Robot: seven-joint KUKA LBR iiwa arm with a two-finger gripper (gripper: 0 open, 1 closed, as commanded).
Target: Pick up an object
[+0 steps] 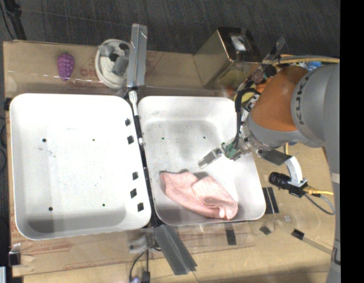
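i've got the grey arm's two-finger gripper (208, 158) hanging over the right shallow white bin (187, 114), just above and beside the crumpled pink cloth (199, 194) but apart from it, likely lined up for a descent. i cannot tell how wide the pincer stands from this slant. the cloth lies toward that bin's near edge. count: two bins, one cloth; the left white bin (69, 217); one purple grape-like toy (65, 65) on the bench beyond
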